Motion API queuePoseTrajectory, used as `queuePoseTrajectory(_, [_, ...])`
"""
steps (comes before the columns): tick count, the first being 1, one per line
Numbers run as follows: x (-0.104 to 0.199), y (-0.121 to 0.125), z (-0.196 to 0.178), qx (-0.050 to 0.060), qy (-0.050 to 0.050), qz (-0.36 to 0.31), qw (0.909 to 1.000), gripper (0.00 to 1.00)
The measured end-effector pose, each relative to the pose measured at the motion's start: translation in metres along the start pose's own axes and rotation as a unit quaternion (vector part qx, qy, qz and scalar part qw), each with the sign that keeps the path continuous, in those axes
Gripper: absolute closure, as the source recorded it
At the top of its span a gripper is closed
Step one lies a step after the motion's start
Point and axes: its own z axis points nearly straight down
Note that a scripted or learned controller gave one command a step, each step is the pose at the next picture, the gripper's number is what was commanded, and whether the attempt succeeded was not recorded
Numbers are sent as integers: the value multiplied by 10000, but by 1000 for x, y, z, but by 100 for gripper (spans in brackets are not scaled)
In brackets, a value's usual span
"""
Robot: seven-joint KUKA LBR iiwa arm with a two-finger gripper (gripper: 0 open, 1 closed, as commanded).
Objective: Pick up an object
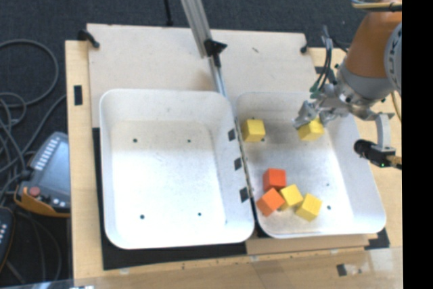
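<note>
My gripper (312, 120) hangs over the back of the right bin (352, 203), reaching in from the right. A yellow block (312, 131) sits between its fingertips, tilted, and the gripper is shut on it. Its upper part is hidden by the fingers. A second yellow cube (254, 130) lies apart to the left, near the bin's left wall. In the front of the same bin lies a cluster of two orange cubes (274, 179) (270, 201) and two yellow cubes (291, 195) (308, 207).
The left bin (169, 172) stands beside the right one, their walls meeting in the middle. A slanted aluminium post (196, 10) rises from the bench behind the bins. A pendant and cables (44, 176) lie off the bench at left.
</note>
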Motion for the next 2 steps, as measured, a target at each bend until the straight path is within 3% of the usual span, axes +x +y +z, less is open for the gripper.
queuePoseTrajectory(1, [60,8,-75,-24,19,-51,10000,100])
queuePoseTrajectory(2, [62,31,-184,-26,5,-29,10000,100])
